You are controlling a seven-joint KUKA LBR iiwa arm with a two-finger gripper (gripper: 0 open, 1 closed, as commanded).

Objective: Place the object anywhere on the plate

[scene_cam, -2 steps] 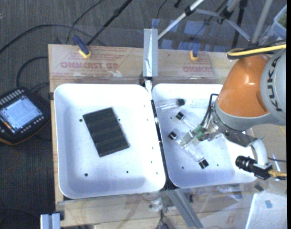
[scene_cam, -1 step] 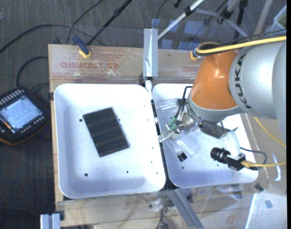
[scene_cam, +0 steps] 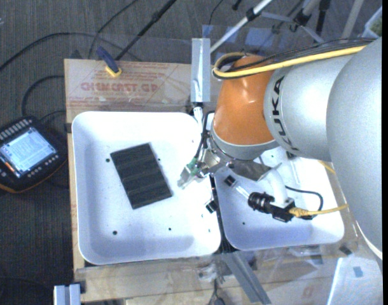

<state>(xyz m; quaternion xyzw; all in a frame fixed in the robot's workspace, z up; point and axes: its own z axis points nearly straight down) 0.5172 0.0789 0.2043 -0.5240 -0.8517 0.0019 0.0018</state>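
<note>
**Desk:** Camera view, from above. What sits in the left bin [scene_cam: 79, 189]?

**Photographer:** 1 ridged black slab [scene_cam: 141, 175], lying flat on the white floor, a little toward 9 o'clock from the bin's middle. Its long sides run from 11 o'clock to 5 o'clock. It touches no wall. A few dark specks [scene_cam: 114, 234] dot the floor around it.

**Desk:** And the gripper [scene_cam: 193, 172]?

**Photographer:** It hangs at the bin's 3 o'clock edge, just beside the divide between the 2 bins. The slab is at its 9 o'clock, near but apart. The tip is small and blurred, with a pale greenish patch. I cannot tell how wide it stands or whether it has hold of anything.

**Desk:** The arm [scene_cam: 346, 107]?

**Photographer:** Grey, reaching in from 3 o'clock, with its orange band [scene_cam: 242, 110] above the wrist. It covers much of the right bin [scene_cam: 308, 234]. A black plug [scene_cam: 270, 205] on a yellow cable [scene_cam: 321, 211] hangs over that bin's floor.

**Desk:** Surroundings?

**Photographer:** A wooden board [scene_cam: 130, 88] lies at the left bin's 12 o'clock, and a blue and yellow clamp [scene_cam: 109, 62] grips its far edge near 11 o'clock. A lit pendant [scene_cam: 23, 151] rests on the dark floor at 9 o'clock, well apart from the bench.
</note>
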